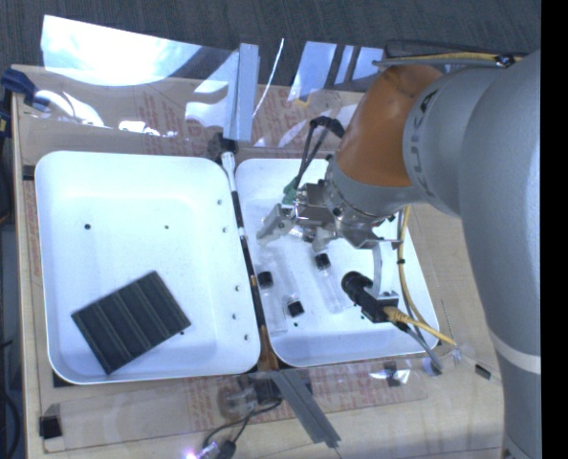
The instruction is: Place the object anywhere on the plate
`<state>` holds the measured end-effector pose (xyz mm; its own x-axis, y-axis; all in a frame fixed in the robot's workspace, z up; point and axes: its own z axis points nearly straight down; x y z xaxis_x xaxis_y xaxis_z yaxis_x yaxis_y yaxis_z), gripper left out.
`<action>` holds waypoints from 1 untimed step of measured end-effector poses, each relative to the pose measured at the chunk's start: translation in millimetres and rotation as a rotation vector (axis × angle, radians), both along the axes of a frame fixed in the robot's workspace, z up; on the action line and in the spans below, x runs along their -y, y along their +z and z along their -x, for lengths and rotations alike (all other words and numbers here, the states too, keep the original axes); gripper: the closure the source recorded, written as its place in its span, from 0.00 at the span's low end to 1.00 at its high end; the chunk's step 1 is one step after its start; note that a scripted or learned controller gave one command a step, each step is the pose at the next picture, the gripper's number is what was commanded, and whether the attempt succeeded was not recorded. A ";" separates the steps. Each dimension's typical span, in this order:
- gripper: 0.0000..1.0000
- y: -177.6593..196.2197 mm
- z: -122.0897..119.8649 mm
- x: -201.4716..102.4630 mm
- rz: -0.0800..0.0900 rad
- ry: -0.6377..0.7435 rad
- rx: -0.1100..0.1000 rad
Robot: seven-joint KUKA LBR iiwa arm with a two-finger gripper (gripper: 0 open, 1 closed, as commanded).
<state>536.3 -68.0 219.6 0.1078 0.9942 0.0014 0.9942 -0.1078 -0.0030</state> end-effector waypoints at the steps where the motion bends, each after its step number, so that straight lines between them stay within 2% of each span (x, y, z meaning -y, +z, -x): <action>1: 1.00 -29.6 -23.0 -144.7 0.003 -0.346 -0.003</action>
<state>559.3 76.7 189.9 0.4389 0.8986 -0.0021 0.8985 -0.4389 -0.0052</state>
